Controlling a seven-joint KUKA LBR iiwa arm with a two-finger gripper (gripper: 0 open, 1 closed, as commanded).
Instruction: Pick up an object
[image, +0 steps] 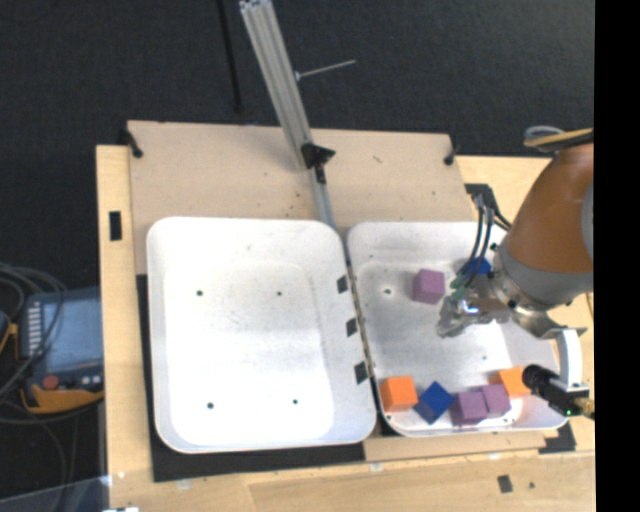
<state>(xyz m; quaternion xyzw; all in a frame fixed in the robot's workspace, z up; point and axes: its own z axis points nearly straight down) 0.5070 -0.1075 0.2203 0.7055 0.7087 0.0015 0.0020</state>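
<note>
The right bin (400, 250) holds several small blocks. A purple cube (429, 286) lies near its middle. Along the front wall sit an orange cube (399, 392), a blue cube (435, 401) and two purple cubes (481, 405). Another orange block (514, 379) shows partly under the arm at the front right. My gripper (455, 319) hangs low over the bin floor, just right of and in front of the lone purple cube. Nothing shows between its fingers.
The left bin (250, 330) stands beside the right one, their walls meeting in the middle. A slanted metal rail (285, 90) rises from the back of the bench. The arm's orange band (560, 215) covers the right bin's far right side.
</note>
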